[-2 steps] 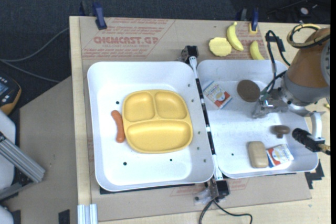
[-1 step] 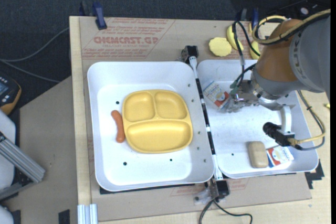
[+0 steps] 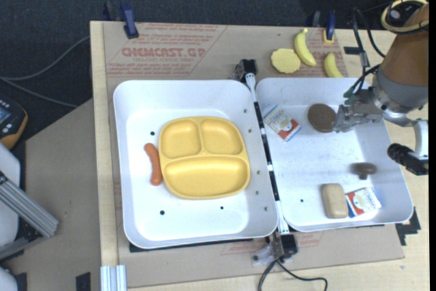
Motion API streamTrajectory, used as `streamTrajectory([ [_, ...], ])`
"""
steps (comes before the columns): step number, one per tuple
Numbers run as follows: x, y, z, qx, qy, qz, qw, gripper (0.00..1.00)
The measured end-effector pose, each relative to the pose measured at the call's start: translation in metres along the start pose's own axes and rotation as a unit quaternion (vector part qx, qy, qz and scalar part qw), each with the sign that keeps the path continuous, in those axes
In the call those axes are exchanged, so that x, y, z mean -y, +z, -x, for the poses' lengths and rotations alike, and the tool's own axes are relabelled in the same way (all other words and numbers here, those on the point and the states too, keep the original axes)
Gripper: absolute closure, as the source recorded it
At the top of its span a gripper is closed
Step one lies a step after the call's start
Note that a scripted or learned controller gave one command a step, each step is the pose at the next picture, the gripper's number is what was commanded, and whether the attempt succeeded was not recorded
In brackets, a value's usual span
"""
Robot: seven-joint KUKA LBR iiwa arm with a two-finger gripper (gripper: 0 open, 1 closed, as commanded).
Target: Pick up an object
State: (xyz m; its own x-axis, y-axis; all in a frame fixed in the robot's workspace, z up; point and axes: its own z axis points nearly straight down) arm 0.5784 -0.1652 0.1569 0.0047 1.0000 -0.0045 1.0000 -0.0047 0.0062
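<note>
In the right bin (image 3: 306, 215) lie a brown round disc (image 3: 319, 117), a small white and red carton (image 3: 281, 124), a small brown lump (image 3: 364, 170), a tan block (image 3: 334, 200) and a second carton (image 3: 362, 202). My gripper (image 3: 345, 116) is low over the upper part of this bin, right beside the brown disc's right edge. The grey arm with its orange band (image 3: 407, 58) comes in from the right. The left bin (image 3: 136, 112) holds a yellow divided plate (image 3: 203, 157) and an orange sausage (image 3: 154, 163) just left of it.
On the cardboard behind the right bin lie two yellow bananas (image 3: 306, 48) (image 3: 332, 65) and a yellow flat piece (image 3: 286, 60). Blue clamps (image 3: 127, 19) (image 3: 330, 26) grip the board's back edge. A black hinge strip (image 3: 262, 146) separates the bins.
</note>
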Motion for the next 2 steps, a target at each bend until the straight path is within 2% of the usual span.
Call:
streamTrajectory([
  [1, 0.001, 0.004, -0.004, -0.002, -0.002, -0.003, 1.0, 0.0],
  [2, -0.04, 0.066, 0.053, -0.003, -0.002, -0.002, 1.0, 0.0],
])
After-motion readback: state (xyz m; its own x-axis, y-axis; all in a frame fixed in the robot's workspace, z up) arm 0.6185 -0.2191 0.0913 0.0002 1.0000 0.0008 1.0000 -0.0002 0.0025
